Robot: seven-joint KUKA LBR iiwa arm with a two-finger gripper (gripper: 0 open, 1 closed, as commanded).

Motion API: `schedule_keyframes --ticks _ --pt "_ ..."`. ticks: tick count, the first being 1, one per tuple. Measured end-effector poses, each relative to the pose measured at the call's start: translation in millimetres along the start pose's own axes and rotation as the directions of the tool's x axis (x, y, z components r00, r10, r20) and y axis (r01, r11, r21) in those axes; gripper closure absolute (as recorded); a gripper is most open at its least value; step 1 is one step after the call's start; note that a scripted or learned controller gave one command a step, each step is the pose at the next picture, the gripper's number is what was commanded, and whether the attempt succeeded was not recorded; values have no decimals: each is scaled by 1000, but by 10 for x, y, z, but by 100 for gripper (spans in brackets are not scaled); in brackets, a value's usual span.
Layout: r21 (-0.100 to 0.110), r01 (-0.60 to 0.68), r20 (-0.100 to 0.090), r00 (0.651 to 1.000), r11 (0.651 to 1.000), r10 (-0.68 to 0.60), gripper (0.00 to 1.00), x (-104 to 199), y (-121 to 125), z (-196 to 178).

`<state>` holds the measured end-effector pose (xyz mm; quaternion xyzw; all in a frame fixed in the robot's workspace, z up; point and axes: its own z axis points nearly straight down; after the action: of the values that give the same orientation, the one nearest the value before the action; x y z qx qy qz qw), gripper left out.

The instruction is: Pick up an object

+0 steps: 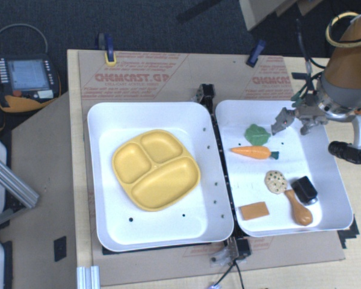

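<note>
A: Two bins on the worktop. Left to right, please.

B: Left bin (pixel 102 161): one yellow divided plate (pixel 156 168), three compartments, lying near the centre.

A: Right bin (pixel 337 185)?

B: Item one, green leafy piece (pixel 257 135), upper middle. Item two, orange carrot (pixel 251 152), lying flat just below the leafy piece, pointing left. Item three, tan block (pixel 254 210), near the front wall. Item four, wooden-handled brush or spoon with speckled head (pixel 277 181), lower right; a small black object (pixel 304 189) rests across its handle.

A: Gripper (pixel 287 120)?

B: Reaching in from the right, over the rear of the right bin, just right of the leafy piece. Fingers: whether spread or closed I cannot tell; nothing visibly between them.

A: Likely target?

B: Judged: the leafy piece, being nearest; the carrot is just beside it.

A: Risks?

B: A descent slightly off could nudge the leafy piece onto the carrot, or catch both at once. The piece looks thin and low, so the fingers may close above it and come up bare.
</note>
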<state>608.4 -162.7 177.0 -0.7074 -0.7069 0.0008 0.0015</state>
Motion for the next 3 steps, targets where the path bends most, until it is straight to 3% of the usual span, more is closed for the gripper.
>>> schedule_keyframes --ticks 1,2,3 --pt "1 -1 0 1000 1000 1 0 -104 17 518" --pt "-4 -1 1 1000 1000 1 100 -111 28 405" --pt "-7 -1 3 1000 1000 1 100 -163 30 -189"
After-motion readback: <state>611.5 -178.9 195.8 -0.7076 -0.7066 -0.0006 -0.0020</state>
